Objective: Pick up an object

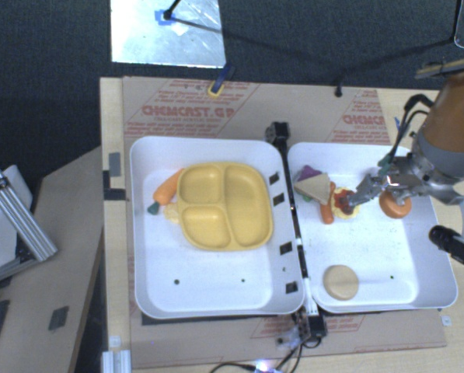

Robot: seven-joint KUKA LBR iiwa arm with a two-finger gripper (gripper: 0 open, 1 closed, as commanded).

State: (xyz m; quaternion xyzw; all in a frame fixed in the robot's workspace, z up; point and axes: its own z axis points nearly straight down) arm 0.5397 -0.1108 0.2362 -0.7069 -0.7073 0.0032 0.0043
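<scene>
1. Toy food's the target here, and the likeliest piece is the small red-and-yellow piece (pixel 343 203) in the right bin (pixel 418 286), near its far edge, right at the tip of the tool (pixel 354 200).
2. Biggest thing in play: the left bin (pixel 150 286), holding a yellow divided plate (pixel 220 207), smooth moulded plastic, three compartments.
3. The arm (pixel 449 142) reaches in over the right bin's far right corner; whether the tool is wide or narrow, I cannot tell.
4. A round beige bun-like disc (pixel 341 281) sits by the right bin's near edge, well apart from the rest.
5. A tan wedge (pixel 315 186) and an orange ring-shaped piece (pixel 395 205) flank the tool; an orange carrot (pixel 166 187) touches the plate's left rim.
6. To do it well: I'd come straight down, centred on one piece, clear of the crowded neighbours.
</scene>
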